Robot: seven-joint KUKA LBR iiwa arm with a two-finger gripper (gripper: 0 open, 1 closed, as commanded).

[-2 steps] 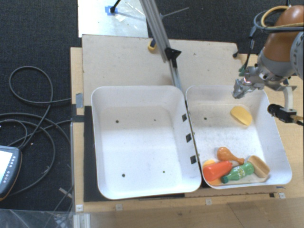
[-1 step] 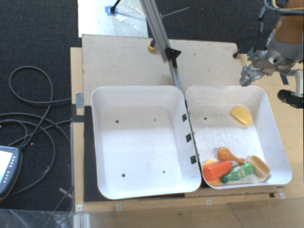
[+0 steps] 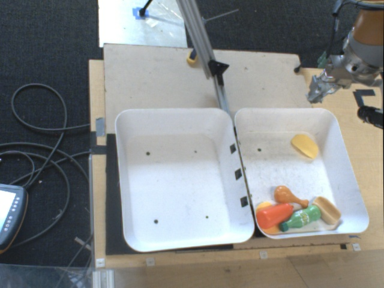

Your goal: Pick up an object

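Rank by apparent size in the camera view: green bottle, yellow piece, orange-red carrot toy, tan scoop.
1. orange-red carrot toy
2. green bottle
3. yellow piece and tan scoop: look alike, not ranked.

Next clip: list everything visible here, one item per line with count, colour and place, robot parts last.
bins: 2, white, side by side on the bench
yellow piece: 1, yellow, right bin, far side
drumstick-shaped toy: 1, orange, right bin, near corner
red-orange toy: 1, right bin, near corner
green bottle: 1, green, right bin, near corner
tan scoop-shaped piece: 1, right bin, near corner
cables: black, floor at left
gripper: 1, grey, above the right bin's far right corner
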